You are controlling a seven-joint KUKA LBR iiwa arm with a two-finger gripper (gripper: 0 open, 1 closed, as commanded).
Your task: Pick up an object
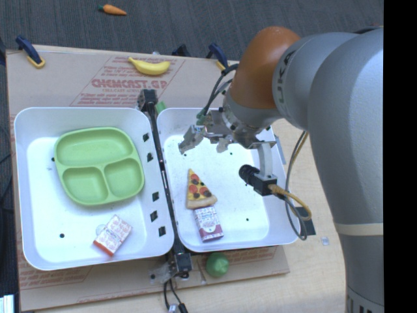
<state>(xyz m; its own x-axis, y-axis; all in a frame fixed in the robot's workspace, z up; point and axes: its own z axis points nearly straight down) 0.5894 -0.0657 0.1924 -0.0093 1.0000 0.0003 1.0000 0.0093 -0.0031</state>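
Arm point(326, 109), grey with its orange band, is reaching in from the right and hanging over the right bin point(277, 230). Its gripper point(207, 135) is hovering above the far part of that bin, fingers spread apart with nothing between them. Left bin point(26, 175) is sitting just beside the right one, and a green divided plate point(98, 165) is lying in its far half. A pizza slice point(197, 189) is lying near the middle of the right bin, point toward the far side, and a small red carton point(208, 224) is touching its near edge. A red-and-white packet point(112, 234) is resting in the near part of the left bin. A banana point(150, 64) is lying on the cardboard beyond the bins. A green ball point(217, 264) is sitting on the cardboard just in front of the right bin. A carrot point(113, 9) is lying on the floor, well apart from the bench.
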